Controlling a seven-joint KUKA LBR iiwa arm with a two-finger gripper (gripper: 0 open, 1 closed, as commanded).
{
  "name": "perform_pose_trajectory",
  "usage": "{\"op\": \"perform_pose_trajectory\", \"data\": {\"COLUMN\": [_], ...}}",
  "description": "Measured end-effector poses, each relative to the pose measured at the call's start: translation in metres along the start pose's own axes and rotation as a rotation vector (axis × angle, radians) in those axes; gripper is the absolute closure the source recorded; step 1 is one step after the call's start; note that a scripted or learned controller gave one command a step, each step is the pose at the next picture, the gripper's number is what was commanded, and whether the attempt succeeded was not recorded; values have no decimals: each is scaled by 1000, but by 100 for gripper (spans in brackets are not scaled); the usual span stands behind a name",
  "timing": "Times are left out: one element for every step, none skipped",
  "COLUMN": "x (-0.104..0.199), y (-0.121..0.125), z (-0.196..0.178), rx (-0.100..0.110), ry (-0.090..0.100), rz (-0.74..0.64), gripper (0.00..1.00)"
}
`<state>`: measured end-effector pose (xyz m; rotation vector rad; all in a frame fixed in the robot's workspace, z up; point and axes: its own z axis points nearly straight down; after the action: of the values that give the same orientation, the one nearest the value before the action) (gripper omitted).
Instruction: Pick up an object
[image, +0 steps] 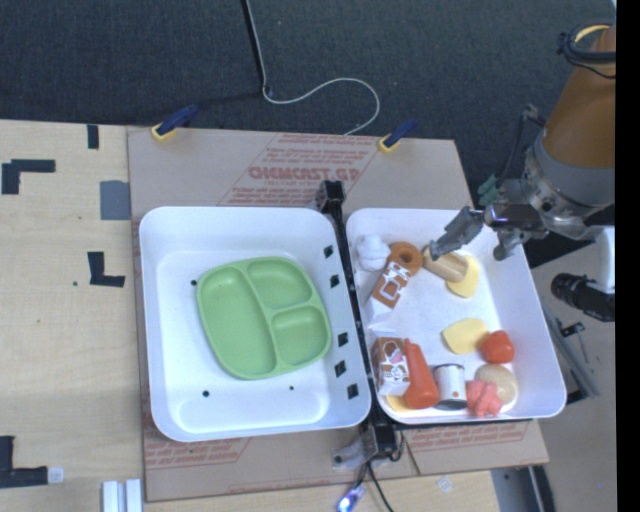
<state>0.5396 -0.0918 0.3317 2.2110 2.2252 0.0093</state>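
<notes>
Hovering over the right bin (540, 330), the pincer (447, 240) (grip state unclear) nears a tan piece (447, 267).

Small toy foods (440, 340), right bin (540, 330)

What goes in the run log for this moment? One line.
grey two-finger gripper over right white bin | beside tan block | grasp unconfirmed

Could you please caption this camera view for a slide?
Gripper poised over the toy-filled right bin; green divided plate lies in the left bin.
</notes>
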Motion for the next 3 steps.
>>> {"op": "perform_pose_trajectory", "data": {"x": [-2, 69, 99], "y": [0, -6, -57], "z": [-4, -31, -73], "rx": [9, 5, 7], "ry": [-1, 1, 0], "rz": [3, -3, 1], "gripper": [100, 100, 100]}}
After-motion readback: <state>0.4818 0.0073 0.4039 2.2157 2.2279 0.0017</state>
